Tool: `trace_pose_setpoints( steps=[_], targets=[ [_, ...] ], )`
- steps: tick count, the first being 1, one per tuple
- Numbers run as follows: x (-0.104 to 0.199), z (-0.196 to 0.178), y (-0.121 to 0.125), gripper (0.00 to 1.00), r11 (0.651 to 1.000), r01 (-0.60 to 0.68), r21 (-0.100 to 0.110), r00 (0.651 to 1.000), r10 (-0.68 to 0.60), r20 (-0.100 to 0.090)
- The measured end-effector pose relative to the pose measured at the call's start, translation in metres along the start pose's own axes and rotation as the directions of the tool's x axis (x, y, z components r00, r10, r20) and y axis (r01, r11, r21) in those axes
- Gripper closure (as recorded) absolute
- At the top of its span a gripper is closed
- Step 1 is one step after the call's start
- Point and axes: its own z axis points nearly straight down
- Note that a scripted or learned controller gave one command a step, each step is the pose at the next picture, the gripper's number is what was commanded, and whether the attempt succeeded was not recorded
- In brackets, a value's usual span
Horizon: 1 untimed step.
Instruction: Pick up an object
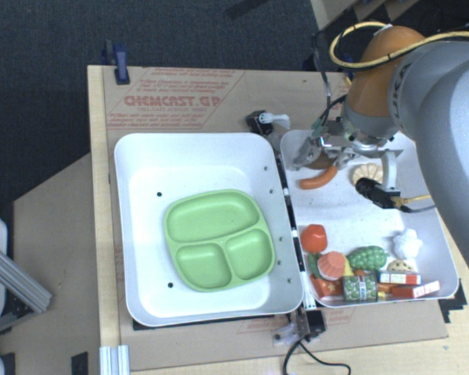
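Camera view shows the gripper (328,153) low at the right bin's (430,233) 11 o'clock corner, over a toy sausage (320,179); whether it grips I cannot tell. The sausage looks light, smooth and rounded, likely slippery, so it is best pinched across its middle.

arm (442,92): grey | band: orange | cable: yellow, possibly looped

Glossy white plastic bins (141,209) hold a matt green plastic tray (217,239).
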Motion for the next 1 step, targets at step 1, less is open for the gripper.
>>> trace_pose_setpoints(
  steps=[1],
  targets=[
    [-0.0037, 0.0, 0.0, 0.0, 1.0, 0.0, -0.001, 1.0, 0.0, 0.001]
  ],
)
